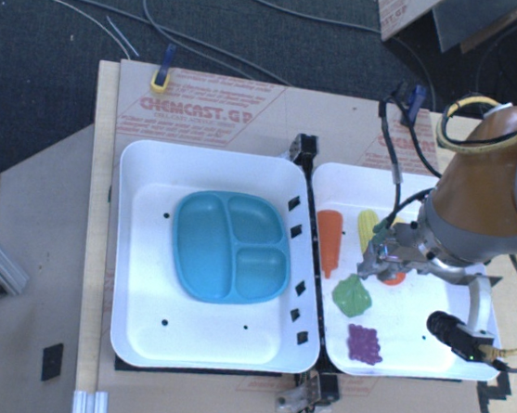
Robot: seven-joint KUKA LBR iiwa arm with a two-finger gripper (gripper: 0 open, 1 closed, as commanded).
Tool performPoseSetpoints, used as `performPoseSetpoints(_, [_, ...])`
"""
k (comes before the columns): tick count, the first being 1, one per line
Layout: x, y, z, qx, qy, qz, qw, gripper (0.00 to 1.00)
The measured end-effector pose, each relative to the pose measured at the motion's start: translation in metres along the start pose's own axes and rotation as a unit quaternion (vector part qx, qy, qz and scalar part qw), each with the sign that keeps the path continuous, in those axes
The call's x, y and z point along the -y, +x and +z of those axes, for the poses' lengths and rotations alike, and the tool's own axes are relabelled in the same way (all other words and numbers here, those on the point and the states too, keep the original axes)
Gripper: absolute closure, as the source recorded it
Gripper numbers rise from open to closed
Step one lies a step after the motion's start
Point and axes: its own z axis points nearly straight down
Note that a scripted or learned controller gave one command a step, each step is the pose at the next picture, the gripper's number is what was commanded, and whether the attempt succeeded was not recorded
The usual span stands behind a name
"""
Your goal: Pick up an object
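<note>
Two white bins (134,232) fill the bench, a blue tray (232,246) in the left one. At right, the arm (484,196) hangs low over the toy food. Its gripper (385,260) sits above a red piece (394,277), beside a green lump (352,297); I cannot tell how the fingers stand. Better to drop straight, centred on one piece.
</note>
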Motion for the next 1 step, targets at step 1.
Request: performPoseSetpoints(1, [-0.0015, 0.0582, 0.0022, -0.001, 0.001, -0.001, 1.0000, 1.00])
